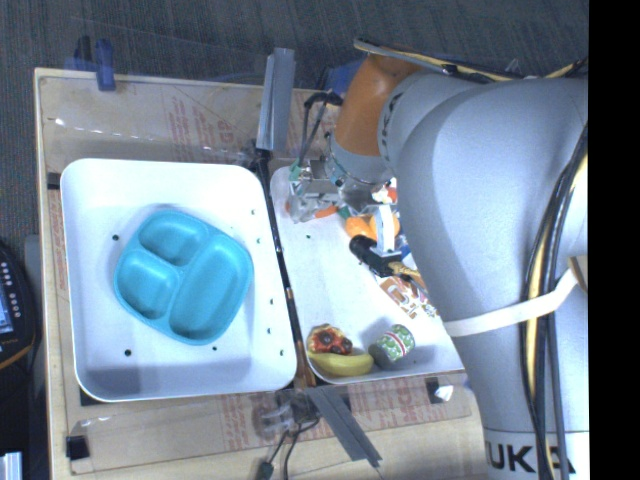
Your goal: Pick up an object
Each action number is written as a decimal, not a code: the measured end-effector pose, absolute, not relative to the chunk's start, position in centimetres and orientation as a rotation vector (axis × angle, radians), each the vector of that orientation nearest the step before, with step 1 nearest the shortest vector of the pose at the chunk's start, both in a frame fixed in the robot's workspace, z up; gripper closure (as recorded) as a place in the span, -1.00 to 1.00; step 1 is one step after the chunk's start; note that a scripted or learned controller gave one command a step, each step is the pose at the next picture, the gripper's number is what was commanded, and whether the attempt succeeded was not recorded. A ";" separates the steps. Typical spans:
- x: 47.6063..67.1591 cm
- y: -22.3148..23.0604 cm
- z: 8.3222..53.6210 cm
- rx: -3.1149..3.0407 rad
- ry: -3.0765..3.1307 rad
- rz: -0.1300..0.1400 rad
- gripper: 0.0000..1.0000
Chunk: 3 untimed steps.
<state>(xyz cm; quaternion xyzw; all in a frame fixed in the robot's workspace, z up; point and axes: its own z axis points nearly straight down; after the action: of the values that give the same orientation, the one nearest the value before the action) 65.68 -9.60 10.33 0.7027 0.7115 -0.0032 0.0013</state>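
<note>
The arm (480, 218) hides much of the right bin (320, 298), its gripper (315, 190) low at the far edge among small items, grip state untellable, so it may miss the banana (340, 364) and can (393, 344) at the near edge.

A: Floor (180, 8) is dark grey carpet, fine ribbed weave, all round the bench.
B: Bench top (150, 113)?
A: Pale wood board, faint red print. Blue clamp (103, 63) on its far left edge. Light is even, shadows soft.
</note>
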 end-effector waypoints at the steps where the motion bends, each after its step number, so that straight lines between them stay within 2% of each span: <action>1: 65.6 -10.1 10.4 2.208 2.225 -0.017 -1.00; 2: 65.7 -9.7 11.3 2.199 2.239 -0.016 1.00; 3: 65.6 -9.9 11.3 2.198 2.238 -0.023 -1.00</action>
<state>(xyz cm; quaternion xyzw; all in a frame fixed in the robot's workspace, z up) 65.59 -9.93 11.29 0.7008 0.7134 -0.0072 0.0022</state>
